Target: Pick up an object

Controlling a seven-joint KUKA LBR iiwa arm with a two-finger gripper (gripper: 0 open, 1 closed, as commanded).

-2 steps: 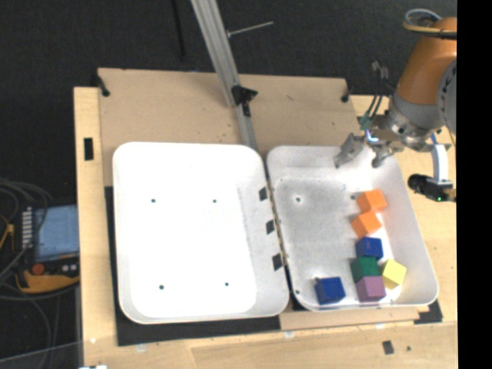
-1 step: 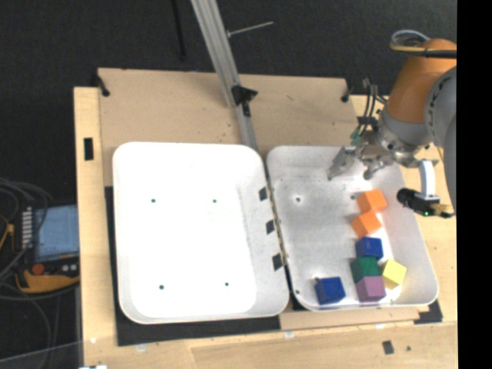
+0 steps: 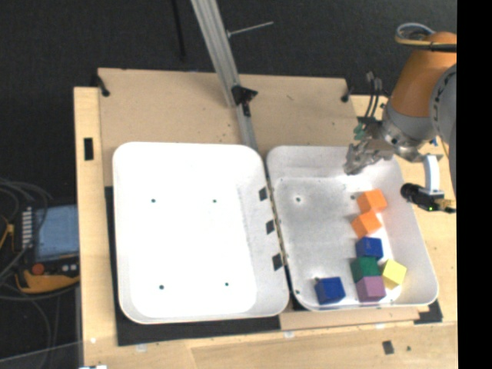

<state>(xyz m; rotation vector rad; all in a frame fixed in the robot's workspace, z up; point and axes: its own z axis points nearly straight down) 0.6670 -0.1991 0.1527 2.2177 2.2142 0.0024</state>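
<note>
The right bin [image 3: 307,229] holds several small blocks along its right and near sides. Two orange blocks [image 3: 373,201] [image 3: 367,223] lie one below the other, then a blue block [image 3: 370,247], a green block [image 3: 364,267], a yellow block [image 3: 394,272] and a purple block [image 3: 370,287]. Another blue block [image 3: 330,290] sits near the front edge. My gripper [image 3: 356,160] hangs over the bin's far right corner, above and apart from the upper orange block. Nothing shows between its fingers.
The left bin [image 3: 192,229] lies beside the right one. A slanted metal rail [image 3: 219,48] rises from the back of the bench between the bins. A blue box with cables [image 3: 54,233] sits off the bench at the left.
</note>
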